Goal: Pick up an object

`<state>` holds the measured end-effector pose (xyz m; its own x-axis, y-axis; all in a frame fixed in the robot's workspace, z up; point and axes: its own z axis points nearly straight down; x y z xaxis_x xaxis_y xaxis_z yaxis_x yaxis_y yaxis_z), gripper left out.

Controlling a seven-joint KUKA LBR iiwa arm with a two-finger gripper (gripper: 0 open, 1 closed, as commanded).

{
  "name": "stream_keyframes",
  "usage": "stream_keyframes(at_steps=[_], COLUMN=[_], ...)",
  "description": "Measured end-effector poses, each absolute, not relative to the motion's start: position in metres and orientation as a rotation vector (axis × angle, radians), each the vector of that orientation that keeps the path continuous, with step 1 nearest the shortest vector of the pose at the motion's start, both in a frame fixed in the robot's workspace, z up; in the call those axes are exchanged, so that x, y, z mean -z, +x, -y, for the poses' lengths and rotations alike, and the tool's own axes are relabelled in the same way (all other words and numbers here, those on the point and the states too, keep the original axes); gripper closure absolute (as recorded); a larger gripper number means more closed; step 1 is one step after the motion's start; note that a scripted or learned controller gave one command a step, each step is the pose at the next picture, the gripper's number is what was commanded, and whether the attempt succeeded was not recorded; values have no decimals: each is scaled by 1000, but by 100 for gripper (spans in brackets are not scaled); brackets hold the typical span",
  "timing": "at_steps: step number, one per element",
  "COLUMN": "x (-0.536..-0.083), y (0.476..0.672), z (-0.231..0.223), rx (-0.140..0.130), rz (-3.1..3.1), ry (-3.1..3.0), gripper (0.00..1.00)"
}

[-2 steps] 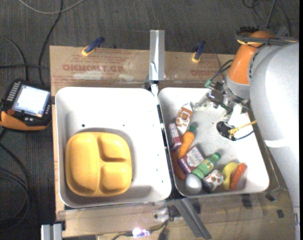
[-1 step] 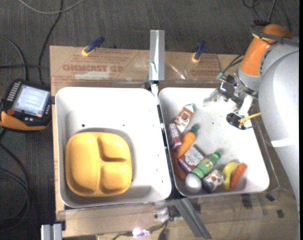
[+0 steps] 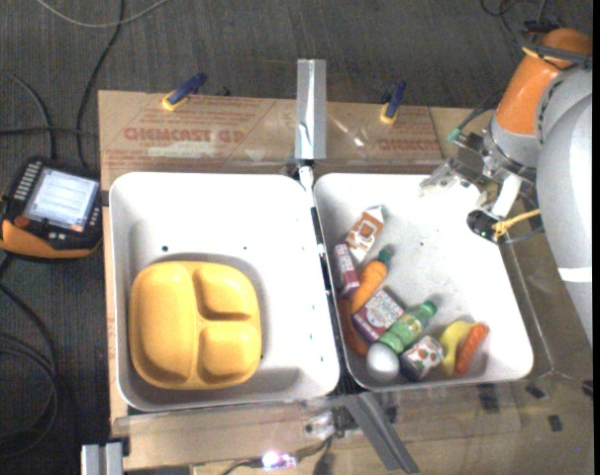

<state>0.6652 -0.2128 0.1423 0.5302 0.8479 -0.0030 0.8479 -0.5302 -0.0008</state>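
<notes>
The right bin (image 3: pixel 498 275) holds a pile of toy groceries along its left and front sides: a small carton (image 3: pixel 364 234), a carrot (image 3: pixel 374 276), a pink packet (image 3: pixel 379 311), a green bottle (image 3: pixel 410 327), a silver egg (image 3: pixel 382 361), a small can (image 3: pixel 424 356) and a yellow banana (image 3: pixel 455 337). My gripper (image 3: pixel 475 192) hangs over the bin's far right corner, well apart from the pile, below the arm's orange band (image 3: pixel 531 95). Nothing shows in its grasp.
The left bin (image 3: pixel 122 216) holds a yellow compartment plate (image 3: pixel 196 322). A metal divider post (image 3: pixel 311 107) stands behind the bins' shared wall. A teach pendant (image 3: pixel 50 209) lies off the bench at the left. Bare floor lies at the right bin's far middle.
</notes>
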Motion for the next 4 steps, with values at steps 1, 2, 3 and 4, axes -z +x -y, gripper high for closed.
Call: stream_keyframes(at_steps=[1, 2, 3, 4], x=[-88, -179, -89, -88], y=[664, 668, 655, 663], z=[187, 194, 131, 191], rx=[31, 6, 12, 52], rz=[-1601, -1329, -1482, -1202], ry=[2703, 2845, 2767, 2936], gripper=[0, 0, 0, 0])
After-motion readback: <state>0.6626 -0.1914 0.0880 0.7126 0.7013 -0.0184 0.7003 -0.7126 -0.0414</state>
